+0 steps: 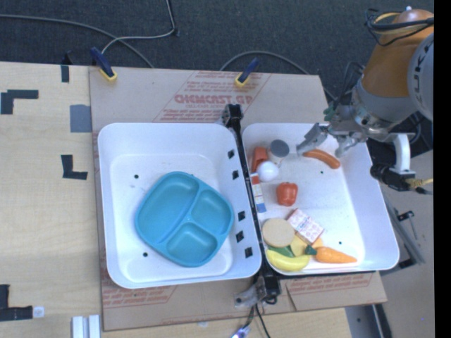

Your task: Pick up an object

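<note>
The gripper [325,141] is hanging over the far right part of the right bin [366,210], its two grey fingers spread apart with nothing between them. Just below it, nearly under the fingertips, an orange sausage-shaped toy [322,158] is lying on the white floor, slanting away toward the bin's right side. To the gripper's left a small grey disc [280,148] is sitting, and just beyond that a red piece [259,155] and a white ball [268,170] are resting against the divider between the bins.

Farther toward me from the gripper, a red pepper-like toy [287,193] is standing alone mid-bin. Beyond that, at the near end, a cluster is crowding together: a pink-and-white packet [305,224], a tan round biscuit [277,232], a yellow banana [287,260] and an orange carrot [335,255].

Well off to the gripper's left, in the left bin [120,153], a blue divided plate [184,218] is lying flat. The grey arm with its orange band [394,55] is reaching in from the right.
</note>
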`<act>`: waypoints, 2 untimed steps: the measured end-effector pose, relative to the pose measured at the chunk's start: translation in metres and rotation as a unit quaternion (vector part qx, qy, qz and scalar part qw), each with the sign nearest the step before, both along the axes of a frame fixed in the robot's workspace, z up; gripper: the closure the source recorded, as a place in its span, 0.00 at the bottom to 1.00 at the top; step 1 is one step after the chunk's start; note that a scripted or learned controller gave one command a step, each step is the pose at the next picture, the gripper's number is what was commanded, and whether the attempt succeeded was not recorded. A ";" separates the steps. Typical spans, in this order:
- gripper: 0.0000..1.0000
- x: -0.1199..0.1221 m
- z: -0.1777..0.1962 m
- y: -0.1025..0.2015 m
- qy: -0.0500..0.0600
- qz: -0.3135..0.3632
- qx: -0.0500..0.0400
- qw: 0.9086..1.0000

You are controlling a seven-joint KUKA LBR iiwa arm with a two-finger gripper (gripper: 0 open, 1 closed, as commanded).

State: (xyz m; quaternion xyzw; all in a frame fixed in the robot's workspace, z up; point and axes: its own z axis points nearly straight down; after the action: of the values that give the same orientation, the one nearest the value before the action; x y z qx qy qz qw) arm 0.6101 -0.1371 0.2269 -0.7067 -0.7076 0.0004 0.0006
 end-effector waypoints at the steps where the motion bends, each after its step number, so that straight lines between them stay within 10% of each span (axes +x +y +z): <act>1: 0.00 -0.029 -0.121 0.024 0.002 0.000 0.001 1.000; 2: 0.00 -0.028 -0.141 0.031 -0.001 -0.001 -0.001 1.000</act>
State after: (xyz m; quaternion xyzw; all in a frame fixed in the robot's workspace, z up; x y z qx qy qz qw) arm 0.5819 -0.1060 0.0862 -0.7073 -0.7069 0.0004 -0.0009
